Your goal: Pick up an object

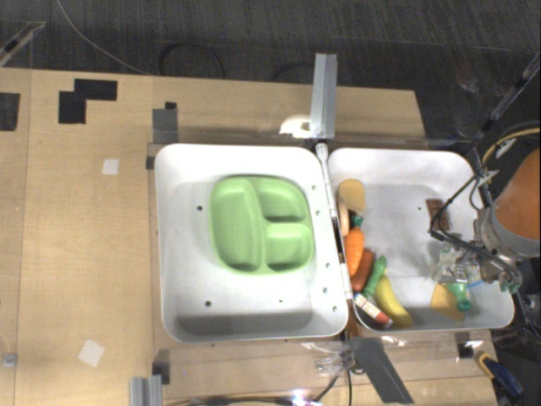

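My gripper (453,271) hangs low over the right part of the right bin (406,172), reaching in from the right edge of the camera view. Just below it lie a yellow wedge (444,299) and a small green piece (460,290), partly hidden by the gripper's tip. Along the bin's left wall sits a row of toy foods: a tan lump (352,194), an orange carrot (355,245), a green piece (374,271), a banana (390,299) and a red and white piece (372,307). A small brown object (435,215) lies behind the gripper.
The left bin (182,252) holds a green divided plate (260,223). A metal post (324,96) stands behind the divider between the bins. Cables (473,184) loop over the right bin's far right corner.
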Controlling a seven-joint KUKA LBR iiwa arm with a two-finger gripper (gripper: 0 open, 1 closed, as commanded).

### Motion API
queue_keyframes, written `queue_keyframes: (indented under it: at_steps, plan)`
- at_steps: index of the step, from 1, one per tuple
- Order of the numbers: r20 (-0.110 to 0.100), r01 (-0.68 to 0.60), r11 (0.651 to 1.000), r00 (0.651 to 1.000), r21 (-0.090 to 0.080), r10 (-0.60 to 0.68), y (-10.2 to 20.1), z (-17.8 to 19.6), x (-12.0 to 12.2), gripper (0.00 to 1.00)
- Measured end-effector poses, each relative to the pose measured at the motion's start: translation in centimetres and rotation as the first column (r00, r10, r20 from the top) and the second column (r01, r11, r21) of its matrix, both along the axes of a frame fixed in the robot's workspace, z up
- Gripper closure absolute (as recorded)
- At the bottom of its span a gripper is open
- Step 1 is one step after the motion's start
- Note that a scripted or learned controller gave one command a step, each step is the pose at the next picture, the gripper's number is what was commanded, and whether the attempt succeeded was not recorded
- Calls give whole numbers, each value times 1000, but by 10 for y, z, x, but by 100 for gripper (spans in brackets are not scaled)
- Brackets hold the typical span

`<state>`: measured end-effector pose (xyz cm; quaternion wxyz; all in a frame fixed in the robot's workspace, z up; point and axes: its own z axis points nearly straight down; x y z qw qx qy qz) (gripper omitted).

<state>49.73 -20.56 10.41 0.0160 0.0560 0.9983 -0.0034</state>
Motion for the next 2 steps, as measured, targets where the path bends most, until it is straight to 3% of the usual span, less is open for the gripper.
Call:
queue_keyframes:
  at_steps: [1,2]
  plan:
    - [-22,-387,922,922,3,387,1,44,47,100]
    - [-23,-386,923,922,5,386,1,43,46,0]
